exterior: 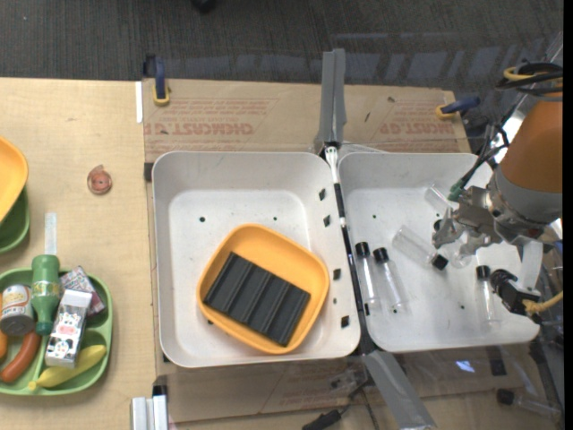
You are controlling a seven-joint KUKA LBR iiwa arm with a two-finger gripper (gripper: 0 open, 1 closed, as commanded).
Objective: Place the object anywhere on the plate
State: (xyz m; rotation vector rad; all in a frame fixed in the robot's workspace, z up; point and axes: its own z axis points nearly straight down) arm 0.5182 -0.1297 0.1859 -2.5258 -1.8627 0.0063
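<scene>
An orange plate (304,262) with rounded corners lies in the left bin (179,186), near its front. A black ridged rectangular block (258,298) rests flat on the plate, slightly turned. My gripper (452,238) hangs low over the right bin (385,182), at its right-hand side, far from the plate. Right around it lie clear vials with black caps: one (414,240) to its left and one (484,287) in front of it. I cannot make out anything held in the gripper.
Two more capped vials (365,272) (389,280) lie near the right bin's left wall. A green tray of toy food (85,348) and a yellow bowl (9,182) stand on the wooden table at the left. Cardboard (233,115) lies behind the bins.
</scene>
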